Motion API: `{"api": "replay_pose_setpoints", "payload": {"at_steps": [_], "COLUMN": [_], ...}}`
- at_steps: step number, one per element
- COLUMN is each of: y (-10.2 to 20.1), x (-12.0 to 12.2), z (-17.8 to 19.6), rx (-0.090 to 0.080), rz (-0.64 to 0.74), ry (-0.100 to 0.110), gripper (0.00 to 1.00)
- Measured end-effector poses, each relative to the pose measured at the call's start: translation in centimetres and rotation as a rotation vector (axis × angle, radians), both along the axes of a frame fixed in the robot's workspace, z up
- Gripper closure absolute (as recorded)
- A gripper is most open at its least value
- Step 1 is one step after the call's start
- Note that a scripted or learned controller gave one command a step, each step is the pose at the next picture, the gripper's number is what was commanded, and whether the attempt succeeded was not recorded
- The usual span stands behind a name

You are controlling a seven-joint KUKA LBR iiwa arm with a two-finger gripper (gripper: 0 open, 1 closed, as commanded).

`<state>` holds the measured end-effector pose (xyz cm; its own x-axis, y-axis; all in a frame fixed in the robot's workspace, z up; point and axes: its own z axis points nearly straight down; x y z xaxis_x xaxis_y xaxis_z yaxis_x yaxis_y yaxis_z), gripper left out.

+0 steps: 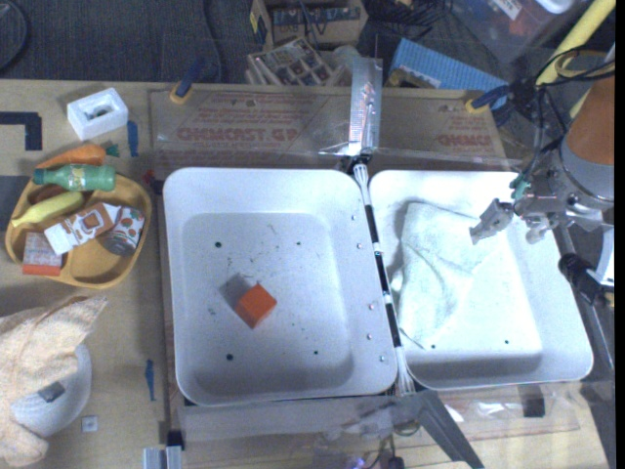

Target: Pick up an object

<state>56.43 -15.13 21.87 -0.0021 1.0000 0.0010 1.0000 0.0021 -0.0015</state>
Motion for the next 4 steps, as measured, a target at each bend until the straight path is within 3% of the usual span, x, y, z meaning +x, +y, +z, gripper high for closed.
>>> {"api": "replay_pose_setpoints", "payload": {"at_steps": [1,2,3,4], "y": [1.6,6.5,4.7,5.2], "x": [-1.1,1.7,0.6,5.6], "z": [10.9,-3.5,-3.7,-11.9], "rx": [-0.003,-0.001,0.0,-0.002], "rz": [-0.188,-0.228,0.219,0.096], "ry": [-0.003,0.001,-0.001,-0.004], "gripper": [0.0,0.0,0.0,0.0]}}
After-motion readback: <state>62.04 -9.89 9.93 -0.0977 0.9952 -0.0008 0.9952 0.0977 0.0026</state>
